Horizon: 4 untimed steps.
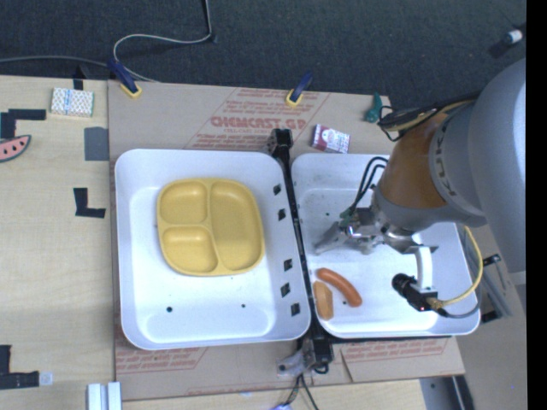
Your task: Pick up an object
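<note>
In the right bin (444, 319) lie a red-orange sausage (340, 285) and, at its lower left, a short tan sausage-shaped piece (323, 301) next to the bin's left wall. My gripper (332, 241) hangs low over the right bin's left half, just above the red-orange sausage in the view and apart from it. I see nothing held in it. The grey arm with its orange band (410, 173) reaches in from the right and hides the bin's middle and upper right.
The left bin (141, 314) holds a yellow three-part plate (210, 226). A black divider with clips (288, 229) runs between the bins. A small wrapped packet (329, 138) lies on the cardboard behind the right bin. Cables and a black-and-yellow fitting (414, 293) sit at the arm's lower side.
</note>
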### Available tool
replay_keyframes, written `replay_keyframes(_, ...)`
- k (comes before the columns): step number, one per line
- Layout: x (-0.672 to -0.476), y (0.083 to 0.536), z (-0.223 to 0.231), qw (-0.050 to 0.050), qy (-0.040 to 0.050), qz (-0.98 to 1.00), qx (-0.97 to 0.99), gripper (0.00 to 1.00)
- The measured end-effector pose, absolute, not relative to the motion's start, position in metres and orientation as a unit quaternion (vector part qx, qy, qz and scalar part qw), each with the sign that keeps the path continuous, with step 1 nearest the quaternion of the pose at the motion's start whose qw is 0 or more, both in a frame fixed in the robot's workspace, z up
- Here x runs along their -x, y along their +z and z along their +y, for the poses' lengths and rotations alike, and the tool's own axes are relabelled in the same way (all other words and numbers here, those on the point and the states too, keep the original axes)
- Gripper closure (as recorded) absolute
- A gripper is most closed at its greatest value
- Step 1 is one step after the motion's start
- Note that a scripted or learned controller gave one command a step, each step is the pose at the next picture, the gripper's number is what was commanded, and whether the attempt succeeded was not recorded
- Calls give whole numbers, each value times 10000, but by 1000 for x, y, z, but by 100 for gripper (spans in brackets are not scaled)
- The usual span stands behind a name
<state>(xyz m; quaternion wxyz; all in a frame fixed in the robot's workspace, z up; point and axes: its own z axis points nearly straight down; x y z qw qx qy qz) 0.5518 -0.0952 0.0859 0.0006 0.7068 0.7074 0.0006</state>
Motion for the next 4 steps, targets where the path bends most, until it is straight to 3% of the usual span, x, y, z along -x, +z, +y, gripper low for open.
replay_keyframes(1, -552, 96, -96, 24, 5, 7070, -7072, 100)
replay_keyframes(2, -552, 96, -96, 24, 5, 7071, -7071, 0)
replay_keyframes(3, -552, 105, -96, 14, 5, 7074, -7068, 100)
replay_keyframes(4, -552, 105, -96, 14, 4, 7075, -7067, 0)
